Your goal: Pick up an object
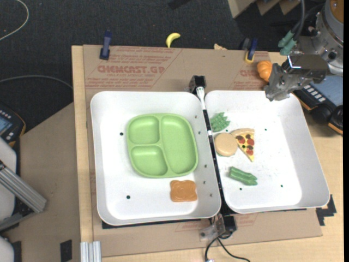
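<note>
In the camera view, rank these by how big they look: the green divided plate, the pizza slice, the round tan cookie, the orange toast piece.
1. green divided plate, by far
2. orange toast piece
3. pizza slice and round tan cookie: too alike to rank
</note>
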Motion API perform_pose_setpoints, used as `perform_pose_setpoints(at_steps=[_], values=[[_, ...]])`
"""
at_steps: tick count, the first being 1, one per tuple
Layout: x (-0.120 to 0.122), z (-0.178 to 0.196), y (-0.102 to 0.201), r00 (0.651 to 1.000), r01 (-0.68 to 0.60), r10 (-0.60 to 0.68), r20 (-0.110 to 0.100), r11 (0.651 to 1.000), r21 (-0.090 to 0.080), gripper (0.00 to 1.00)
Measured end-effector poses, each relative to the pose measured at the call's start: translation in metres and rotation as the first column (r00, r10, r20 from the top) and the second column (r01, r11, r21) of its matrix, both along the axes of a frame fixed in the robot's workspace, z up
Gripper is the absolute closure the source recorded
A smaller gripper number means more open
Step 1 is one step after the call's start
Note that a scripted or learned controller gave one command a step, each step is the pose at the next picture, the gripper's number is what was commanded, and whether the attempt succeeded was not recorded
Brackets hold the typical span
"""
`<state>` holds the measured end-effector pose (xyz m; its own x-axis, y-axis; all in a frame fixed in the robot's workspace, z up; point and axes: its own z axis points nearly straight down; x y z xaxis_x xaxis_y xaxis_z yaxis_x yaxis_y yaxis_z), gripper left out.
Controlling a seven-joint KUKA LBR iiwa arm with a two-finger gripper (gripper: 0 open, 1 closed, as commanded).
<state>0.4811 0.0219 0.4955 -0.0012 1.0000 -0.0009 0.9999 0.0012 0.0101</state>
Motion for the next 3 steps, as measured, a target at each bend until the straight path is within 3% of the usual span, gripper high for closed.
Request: perform_pose_setpoints(at_steps=[1,3], values=[[-0.002,0.042,0.070,1.000,-0.006,0.006,-0.003,1.000,0.004,1.00],[-0.002,0.039,0.175,1.000,-0.005,0.005,-0.007,1.000,0.003,1.00]])
